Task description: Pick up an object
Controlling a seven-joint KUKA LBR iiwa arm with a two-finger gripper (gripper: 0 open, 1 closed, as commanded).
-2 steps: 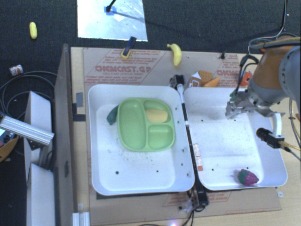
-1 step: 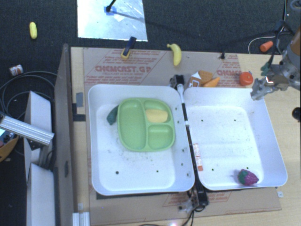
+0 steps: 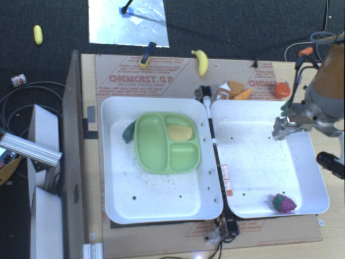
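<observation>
The bench (image 3: 161, 74) carries two shallow white bins side by side. The left bin (image 3: 124, 198) holds a green divided plate (image 3: 166, 143), and a pale yellow piece (image 3: 180, 131) lies in the plate's far right compartment. A dark green thing (image 3: 128, 131) peeks out just beside the plate's left edge, touching or tucked under it; I cannot tell which.

The right bin (image 3: 259, 166) has a speckled floor, and the grey arm (image 3: 326, 85) reaches in over its far right side. The gripper (image 3: 282, 127) hangs above the bin's far right part, and nothing shows between its fingers. From here I cannot tell whether it is open or closed.

The small pink and green toy fruit (image 3: 284, 203) lies in the near right corner of the right bin, well apart from the gripper.

Beyond the bins, on the bench's far strip, sit a yellow banana (image 3: 201, 61), an orange carrot-like piece (image 3: 237, 90) and a small red-orange ball (image 3: 281, 89). Another small yellow thing (image 3: 38, 34) lies on the dark floor far to the left.
</observation>
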